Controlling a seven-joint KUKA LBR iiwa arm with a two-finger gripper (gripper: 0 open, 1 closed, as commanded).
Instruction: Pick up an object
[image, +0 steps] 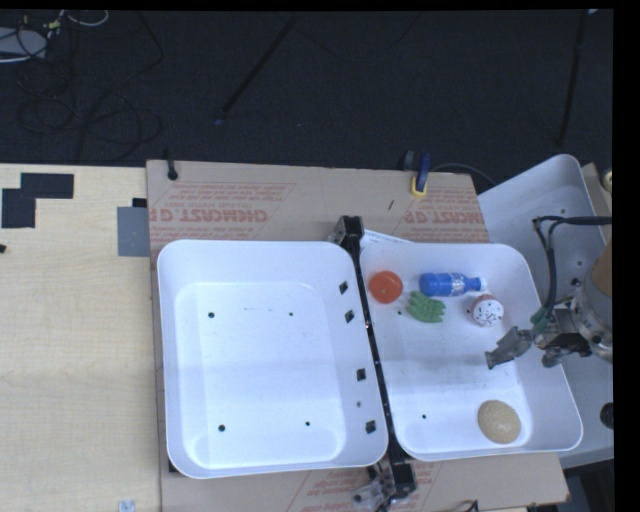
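My claw (530, 348), at the right bin's (545, 290) edge: arm cut off; whether wide or narrow, I cannot tell. Speckled ball (487, 311) indistinct.

A pale wooden worktop (70, 340) is stretching across the left of the scene, with a printed cardboard sheet (300, 205) lying flat on it. Beyond its far edge, a dark carpeted floor (330, 80) is running along the top, with loose cables (60, 30) trailing over it.
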